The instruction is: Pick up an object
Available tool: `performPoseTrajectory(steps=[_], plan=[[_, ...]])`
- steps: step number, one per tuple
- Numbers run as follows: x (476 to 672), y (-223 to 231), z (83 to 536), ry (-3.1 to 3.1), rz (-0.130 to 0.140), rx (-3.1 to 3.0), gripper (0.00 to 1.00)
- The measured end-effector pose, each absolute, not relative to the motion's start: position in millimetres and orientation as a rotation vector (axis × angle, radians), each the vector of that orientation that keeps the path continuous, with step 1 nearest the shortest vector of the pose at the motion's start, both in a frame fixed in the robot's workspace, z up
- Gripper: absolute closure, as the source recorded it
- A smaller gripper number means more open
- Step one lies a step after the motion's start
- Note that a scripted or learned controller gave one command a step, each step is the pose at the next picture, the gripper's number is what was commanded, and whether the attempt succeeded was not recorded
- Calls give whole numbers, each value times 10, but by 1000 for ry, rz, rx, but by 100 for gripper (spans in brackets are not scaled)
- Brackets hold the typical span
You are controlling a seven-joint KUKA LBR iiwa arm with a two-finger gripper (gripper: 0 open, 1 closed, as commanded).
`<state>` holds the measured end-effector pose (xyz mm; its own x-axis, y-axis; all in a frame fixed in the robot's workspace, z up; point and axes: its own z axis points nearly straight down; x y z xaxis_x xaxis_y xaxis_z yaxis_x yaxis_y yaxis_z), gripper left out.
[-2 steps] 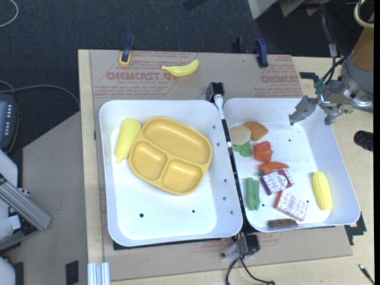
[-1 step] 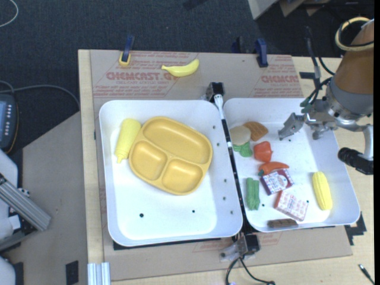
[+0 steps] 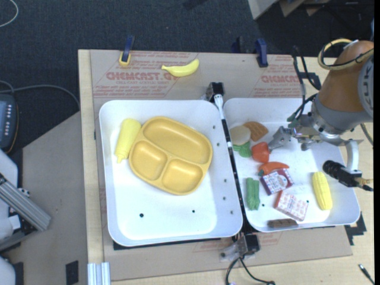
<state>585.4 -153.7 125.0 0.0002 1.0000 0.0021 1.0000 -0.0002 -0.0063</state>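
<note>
The right bin (image 3: 351, 214) holds several toy foods. A tan bun (image 3: 240, 135) and an orange-brown bread piece (image 3: 257, 129) lie at its far left. A red pepper (image 3: 260, 152) sits just in front of them, beside a green leaf (image 3: 242, 149). My gripper (image 3: 284, 136) hangs low over the bin's far middle, just right of the red pepper and bread piece, with nothing visibly held. A purple packet (image 3: 275, 181), a red-white packet (image 3: 291, 205), a corn cob (image 3: 322, 190), a green pod (image 3: 253, 193) and a brown bar (image 3: 282, 222) lie nearer the front.
The left bin (image 3: 166, 233) carries a yellow divided plate (image 3: 171, 154) and a yellow bottle (image 3: 126, 139) at its left. A toy banana (image 3: 181, 69) lies on the cardboard behind the bins. The arm comes in over the right bin's right side.
</note>
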Motion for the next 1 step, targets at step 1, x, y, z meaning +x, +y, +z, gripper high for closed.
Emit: performPoseTrajectory(steps=[1], plan=[[5857, -1543, 1113, -2222, 0, -2222, 0]])
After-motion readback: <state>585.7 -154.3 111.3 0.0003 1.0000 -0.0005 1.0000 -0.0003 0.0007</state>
